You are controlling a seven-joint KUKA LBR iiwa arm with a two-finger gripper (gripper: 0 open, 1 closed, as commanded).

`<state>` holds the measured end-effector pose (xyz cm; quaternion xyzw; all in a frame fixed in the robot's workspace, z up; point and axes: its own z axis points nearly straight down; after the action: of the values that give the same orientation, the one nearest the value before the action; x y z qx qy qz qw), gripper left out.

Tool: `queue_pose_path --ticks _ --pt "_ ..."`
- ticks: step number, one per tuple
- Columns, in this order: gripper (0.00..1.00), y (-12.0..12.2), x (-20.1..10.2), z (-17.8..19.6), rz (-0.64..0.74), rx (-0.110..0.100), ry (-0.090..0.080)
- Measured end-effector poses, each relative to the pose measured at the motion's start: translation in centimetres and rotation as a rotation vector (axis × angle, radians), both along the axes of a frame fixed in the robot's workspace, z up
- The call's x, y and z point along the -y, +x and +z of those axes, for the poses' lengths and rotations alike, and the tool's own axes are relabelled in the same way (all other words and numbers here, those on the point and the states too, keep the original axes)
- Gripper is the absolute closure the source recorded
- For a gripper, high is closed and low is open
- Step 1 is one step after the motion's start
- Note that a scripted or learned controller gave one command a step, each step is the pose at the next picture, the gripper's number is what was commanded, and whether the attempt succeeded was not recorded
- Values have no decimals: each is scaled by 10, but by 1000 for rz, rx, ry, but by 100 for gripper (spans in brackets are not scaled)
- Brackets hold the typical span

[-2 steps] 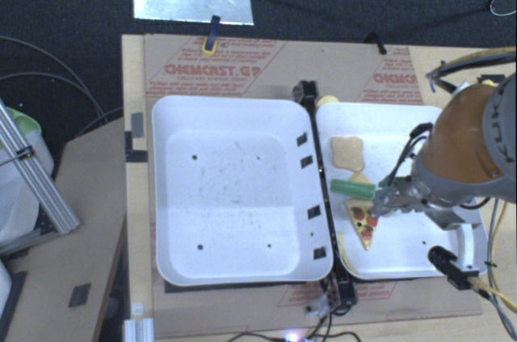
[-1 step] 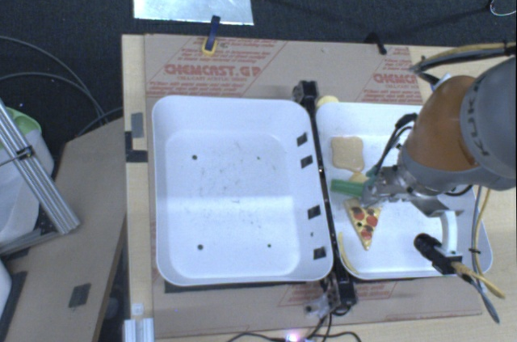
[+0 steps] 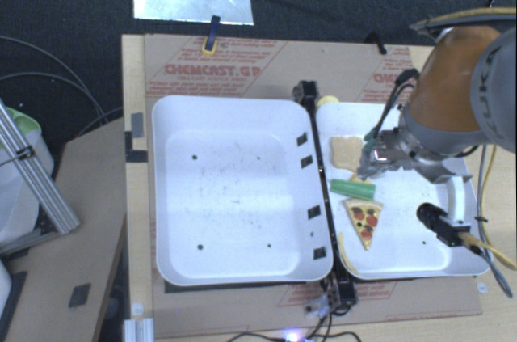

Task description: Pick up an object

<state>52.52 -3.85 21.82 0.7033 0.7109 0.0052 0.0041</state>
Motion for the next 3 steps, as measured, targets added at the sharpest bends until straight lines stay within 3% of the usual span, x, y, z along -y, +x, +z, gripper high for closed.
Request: queue_pose_path --ticks 1,2,3 --pt "100 -17 -53 45 0 -6 1" --pt "100 -38 -94 164 0 2 3" --pt "100 23 -162 176 0 -6 1"
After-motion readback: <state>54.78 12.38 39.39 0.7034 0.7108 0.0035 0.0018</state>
